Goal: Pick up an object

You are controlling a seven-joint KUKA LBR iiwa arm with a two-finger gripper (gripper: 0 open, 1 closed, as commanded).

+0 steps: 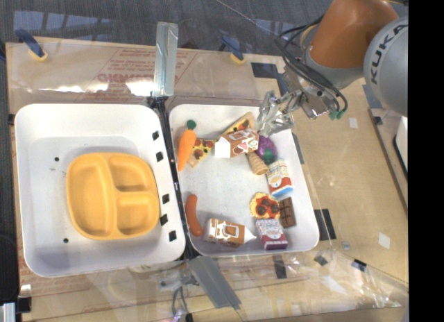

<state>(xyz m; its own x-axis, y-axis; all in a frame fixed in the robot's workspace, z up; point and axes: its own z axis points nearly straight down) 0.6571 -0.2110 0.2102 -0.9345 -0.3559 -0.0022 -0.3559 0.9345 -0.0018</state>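
Two white bins: left bin (28, 175), right bin (229, 196). Divided tray (111, 196) in left bin: solid yellow-orange, no pattern. Carrot (185, 147): orange, green top. Pizza slice (202, 151): tan with red spots. Sausage (193, 215): plain orange-red. Small carton (239, 142): white and brown, reddish print. Grape-like piece (267, 148): purple. Cone (257, 164): tan, criss-cross pattern. Can (279, 178): white with red and blue bands. Round pizza (264, 206): orange-yellow, dark red spots. Chocolate bar (286, 212): dark brown, squared grid. Box (225, 231): orange-brown with white patches. Packet (270, 232): pink-red and white, magenta base. Gripper (272, 121): silvery metal. Arm (361, 36): grey, orange band. Bench (361, 196): pale tan.
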